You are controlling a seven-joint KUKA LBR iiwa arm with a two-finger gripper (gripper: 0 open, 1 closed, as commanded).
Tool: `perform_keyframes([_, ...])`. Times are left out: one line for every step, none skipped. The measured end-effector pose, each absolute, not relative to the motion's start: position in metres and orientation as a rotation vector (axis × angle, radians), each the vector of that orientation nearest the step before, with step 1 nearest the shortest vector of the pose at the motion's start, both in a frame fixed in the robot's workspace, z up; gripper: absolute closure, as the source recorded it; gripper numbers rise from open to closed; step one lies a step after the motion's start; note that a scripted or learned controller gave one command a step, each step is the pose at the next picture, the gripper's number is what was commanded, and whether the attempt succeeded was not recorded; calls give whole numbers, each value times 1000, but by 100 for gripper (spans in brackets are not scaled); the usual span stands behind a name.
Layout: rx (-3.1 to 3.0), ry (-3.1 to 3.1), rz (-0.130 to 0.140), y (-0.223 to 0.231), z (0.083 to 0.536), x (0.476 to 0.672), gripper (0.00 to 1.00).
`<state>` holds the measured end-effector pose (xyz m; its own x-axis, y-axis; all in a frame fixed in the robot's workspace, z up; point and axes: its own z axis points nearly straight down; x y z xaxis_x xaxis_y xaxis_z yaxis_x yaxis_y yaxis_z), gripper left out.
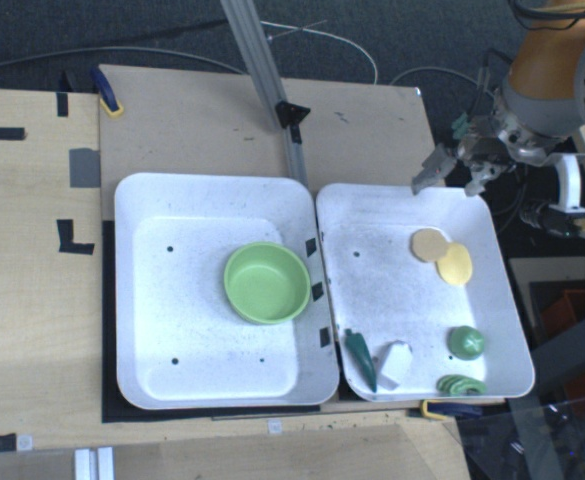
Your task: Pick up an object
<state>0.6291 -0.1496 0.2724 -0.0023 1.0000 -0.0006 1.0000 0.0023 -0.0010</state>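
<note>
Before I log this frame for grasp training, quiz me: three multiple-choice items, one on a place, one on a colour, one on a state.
1. Where does the green bowl sit?
A. left bin
B. right bin
C. bare bench

2. What colour are the two flat discs that touch each other in the right bin?
A. red
B. yellowish
C. blue

3. How does the gripper stand?
A. fingers spread, holding nothing
B. clamped on the bowl
C. pressed into the left bin

Answers: 1 A, the bowl rests inside the left bin. 2 B, both discs look pale yellow. 3 A, it hangs over the right bin's far rim with nothing between its spread fingers.
</note>
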Motion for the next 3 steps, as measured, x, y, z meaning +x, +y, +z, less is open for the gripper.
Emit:
perform_keyframes([-2219, -2224, 2, -150, 272, 629, 0])
perform_keyframes([-2215, -2220, 8, -145, 209, 632, 0])
perform_keyframes([-2216, -2221, 7, -137, 162, 630, 0])
